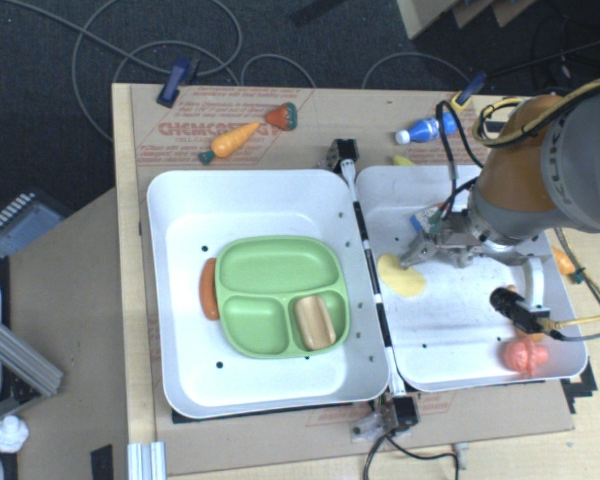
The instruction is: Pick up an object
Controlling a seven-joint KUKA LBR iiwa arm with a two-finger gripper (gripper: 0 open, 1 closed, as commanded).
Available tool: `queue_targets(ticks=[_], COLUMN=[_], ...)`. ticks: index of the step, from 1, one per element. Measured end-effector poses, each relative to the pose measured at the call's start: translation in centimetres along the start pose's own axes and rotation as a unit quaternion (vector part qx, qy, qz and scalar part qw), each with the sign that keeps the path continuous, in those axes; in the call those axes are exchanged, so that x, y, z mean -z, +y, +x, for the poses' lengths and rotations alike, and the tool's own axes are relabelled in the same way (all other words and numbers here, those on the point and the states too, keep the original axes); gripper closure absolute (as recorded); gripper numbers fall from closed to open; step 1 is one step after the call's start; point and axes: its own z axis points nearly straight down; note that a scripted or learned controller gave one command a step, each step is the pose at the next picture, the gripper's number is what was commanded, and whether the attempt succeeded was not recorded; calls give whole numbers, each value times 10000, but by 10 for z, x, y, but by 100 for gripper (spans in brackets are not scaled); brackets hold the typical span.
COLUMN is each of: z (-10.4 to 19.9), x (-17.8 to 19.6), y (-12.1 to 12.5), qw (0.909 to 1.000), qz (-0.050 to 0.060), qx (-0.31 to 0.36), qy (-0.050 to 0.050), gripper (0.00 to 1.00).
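The yellow piece (402, 277) lies on the floor of the right bin (450, 363), near its left wall. The gripper (420, 251) hovers just above and beside it, holding nothing visible. Nothing is lifted; closing and raising both remain, by my reading.

Toy carrot (242, 135) on cardboard behind bins; blue-capped bottle (420, 131), possibly toy, nearby.

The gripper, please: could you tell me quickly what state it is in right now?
Gripper: low in the right bin, just above the pale yellow object; open or closed cannot be told.
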Motion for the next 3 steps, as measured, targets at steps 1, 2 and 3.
queue_targets(ticks=[1, 2, 3], z=[-25, 11, 11], x=[42, -1, 0], y=[52, 30, -3], qw=[10000, 10000, 10000], qz=[-23, 3, -1], qx=[-4, -4, -11], qy=[-17, -4, -8], gripper=[0, 0, 0])
